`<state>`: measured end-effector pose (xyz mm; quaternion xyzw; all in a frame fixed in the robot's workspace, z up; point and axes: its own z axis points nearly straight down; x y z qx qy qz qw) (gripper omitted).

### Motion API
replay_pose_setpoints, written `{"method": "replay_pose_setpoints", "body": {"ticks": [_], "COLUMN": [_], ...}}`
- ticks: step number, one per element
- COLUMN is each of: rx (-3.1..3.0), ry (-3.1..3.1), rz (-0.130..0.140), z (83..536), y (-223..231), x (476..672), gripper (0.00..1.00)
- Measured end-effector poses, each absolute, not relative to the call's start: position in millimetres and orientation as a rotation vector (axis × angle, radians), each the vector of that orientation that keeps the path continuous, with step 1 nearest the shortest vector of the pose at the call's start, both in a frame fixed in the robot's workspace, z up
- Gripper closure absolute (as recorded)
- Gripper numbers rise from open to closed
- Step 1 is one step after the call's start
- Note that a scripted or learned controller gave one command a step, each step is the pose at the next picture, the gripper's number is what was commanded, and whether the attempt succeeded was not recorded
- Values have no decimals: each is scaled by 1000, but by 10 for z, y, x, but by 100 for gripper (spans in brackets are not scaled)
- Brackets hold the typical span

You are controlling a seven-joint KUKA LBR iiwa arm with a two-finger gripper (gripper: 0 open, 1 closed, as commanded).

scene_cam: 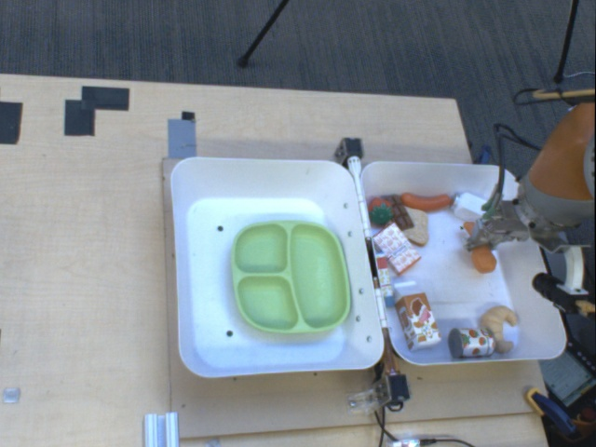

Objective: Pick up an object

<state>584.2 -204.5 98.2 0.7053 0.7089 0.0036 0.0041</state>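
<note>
The left bin (pixel 186 250) holds a green divided plate (pixel 290 277). The right bin (pixel 549 347) is crowded: a sausage (pixel 426 200) at top, cartons (pixel 396 248) along the left wall, a can (pixel 470 343) and a croissant (pixel 499 321) at lower right. The gripper (pixel 486 231) hangs over the bin's right middle; how far it is open cannot be told. An orange ball (pixel 483 261) lies just below it.

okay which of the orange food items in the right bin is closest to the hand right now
The small round orange piece, just below the hand near the bin's right side. The long orange sausage lies farther off, along the bin's top edge.
</note>
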Motion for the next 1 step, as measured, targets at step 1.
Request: {"method": "replay_pose_setpoints", "body": {"ticks": [1], "rx": [2211], "ry": [2225], "rz": [8], "z": [2327], "y": [-1301], "x": [5811], "gripper": [100]}}
